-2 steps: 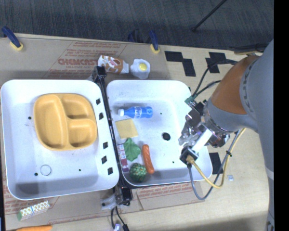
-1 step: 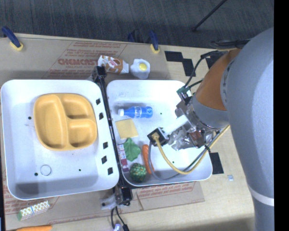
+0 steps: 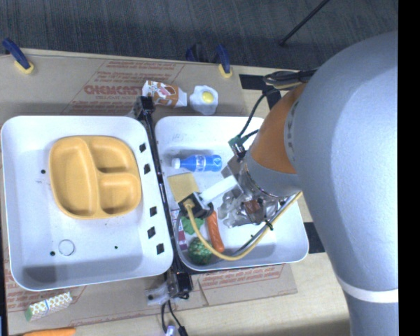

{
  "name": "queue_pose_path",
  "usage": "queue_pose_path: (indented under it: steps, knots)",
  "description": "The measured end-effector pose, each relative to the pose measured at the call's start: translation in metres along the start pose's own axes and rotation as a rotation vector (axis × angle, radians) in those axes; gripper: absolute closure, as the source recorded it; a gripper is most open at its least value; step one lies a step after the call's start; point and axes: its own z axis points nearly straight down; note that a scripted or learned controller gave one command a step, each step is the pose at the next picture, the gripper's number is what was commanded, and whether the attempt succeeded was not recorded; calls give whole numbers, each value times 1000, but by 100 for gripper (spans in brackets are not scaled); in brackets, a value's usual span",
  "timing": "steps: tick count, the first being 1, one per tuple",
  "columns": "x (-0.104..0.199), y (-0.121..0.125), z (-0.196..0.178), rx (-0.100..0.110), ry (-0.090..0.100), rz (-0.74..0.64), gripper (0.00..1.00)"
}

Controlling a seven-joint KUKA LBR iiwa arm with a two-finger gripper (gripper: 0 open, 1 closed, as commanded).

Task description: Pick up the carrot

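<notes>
The carrot [image 3: 214, 232] is a small orange stick lying near the front of the right white bin [image 3: 288, 249], beside a green leafy toy. My gripper [image 3: 232, 214] hangs just to the carrot's right, low over the bin, under the grey arm with its orange band. A yellow cable loops from the wrist around the carrot's lower end. The arm's bulk hides the bin's right half.
In the right bin also lie a blue bottle [image 3: 198, 162], a yellow block [image 3: 183, 185] and a green toy [image 3: 198, 250]. The left bin [image 3: 28, 257] holds a yellow divided plate [image 3: 95, 176]. Behind the bins sit a small carton [image 3: 161, 93] and an egg toy [image 3: 205, 99].
</notes>
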Motion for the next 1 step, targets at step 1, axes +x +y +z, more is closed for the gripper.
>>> queue_pose_path:
  steps: [1]
  knots:
    - [2, -5, -35, -1, 2, 63, 100]
